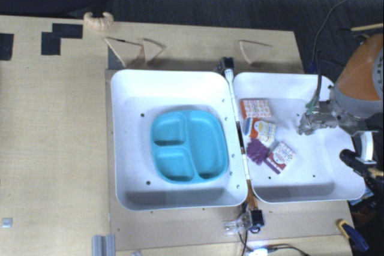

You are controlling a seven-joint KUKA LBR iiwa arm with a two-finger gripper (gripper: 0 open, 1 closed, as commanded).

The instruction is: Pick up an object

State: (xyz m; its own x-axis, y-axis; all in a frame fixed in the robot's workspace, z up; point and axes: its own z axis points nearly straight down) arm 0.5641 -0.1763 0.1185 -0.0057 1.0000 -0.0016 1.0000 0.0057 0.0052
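**Overhead, slanted view of a bench with two bins and a partly cropped arm**

Seen from above, two shallow white plastic bins sit side by side on a pale wooden bench [54, 147]. The left bin [129, 129] holds a turquoise three-compartment plastic tray [189, 145], lying flat near the bin's middle. The right bin [324, 180] holds a small cluster of objects against its left wall: a red-and-white printed packet [255, 108] at the top, an orange-and-white packet [264, 129] just below it, a purple bunch-shaped toy [258, 151] lower still, and a small red-and-white wrapped packet [281, 156] touching the purple toy on its right. Their printing is too small to read, and where the two upper packets meet cannot be resolved.

The grey arm with its orange band [361, 72] enters from the right and is cut off by the frame edge, so most of its body is out of sight. Its metallic two-finger gripper [308, 125] sits over the right bin's upper-right area, well apart from the cluster of objects. The tool is small and blurred against the white floor; nothing can be made out at its tip, and whether it is released or clenched cannot be told.

A thin dark cable [336, 3] runs down from the top edge towards the wrist. Black hardware [359, 160] at the bin's right rim is partly cropped and unidentifiable.
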